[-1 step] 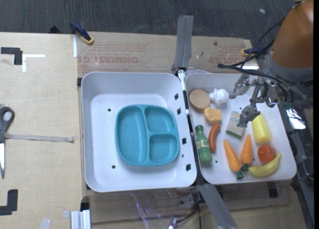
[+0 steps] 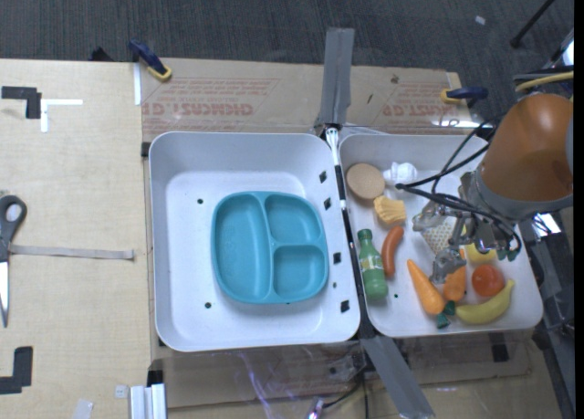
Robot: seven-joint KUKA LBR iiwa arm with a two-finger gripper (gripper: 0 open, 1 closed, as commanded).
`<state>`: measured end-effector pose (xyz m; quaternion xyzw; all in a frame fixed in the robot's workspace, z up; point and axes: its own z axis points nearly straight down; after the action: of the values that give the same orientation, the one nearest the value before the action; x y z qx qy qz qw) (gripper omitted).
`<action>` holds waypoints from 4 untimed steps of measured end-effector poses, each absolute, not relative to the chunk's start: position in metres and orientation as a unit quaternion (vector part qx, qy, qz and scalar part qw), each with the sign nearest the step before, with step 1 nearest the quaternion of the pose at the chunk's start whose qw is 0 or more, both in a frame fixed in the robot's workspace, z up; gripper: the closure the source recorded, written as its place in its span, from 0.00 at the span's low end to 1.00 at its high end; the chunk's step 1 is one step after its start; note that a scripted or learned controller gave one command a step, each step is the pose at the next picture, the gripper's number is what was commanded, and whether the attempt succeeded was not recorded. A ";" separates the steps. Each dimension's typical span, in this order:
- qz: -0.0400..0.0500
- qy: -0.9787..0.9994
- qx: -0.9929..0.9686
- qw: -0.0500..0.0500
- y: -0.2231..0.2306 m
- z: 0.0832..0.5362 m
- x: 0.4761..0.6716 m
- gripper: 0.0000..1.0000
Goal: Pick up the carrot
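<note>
The claw (image 2: 447, 257) was seen low in the right bin (image 2: 520, 321); whether it stood apart or together could not be told. The carrot (image 2: 425, 288) was found just beside it, to the lower left in the view, its long axis slanting from upper left down to the green stem at lower right. One carrot was counted; one green bottle (image 2: 370, 267), one sausage (image 2: 392, 251), one banana (image 2: 485, 306), one tomato (image 2: 486, 278); one blue divided plate (image 2: 271, 247) lay in the left bin (image 2: 173, 225).

The grey arm (image 2: 525, 157) with its orange band reaches in from the right, wrist pointing down-left.
</note>
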<state>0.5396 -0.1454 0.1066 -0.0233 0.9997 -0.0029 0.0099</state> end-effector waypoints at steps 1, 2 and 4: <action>-0.001 0.992 0.129 0.003 -0.153 0.093 0.484 0.00; -0.001 0.992 0.127 0.006 -0.152 0.103 0.487 1.00; 0.000 0.940 0.342 0.001 -0.117 0.092 0.510 0.00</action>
<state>0.5103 -0.1170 0.0917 0.3416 0.9398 -0.0002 0.0009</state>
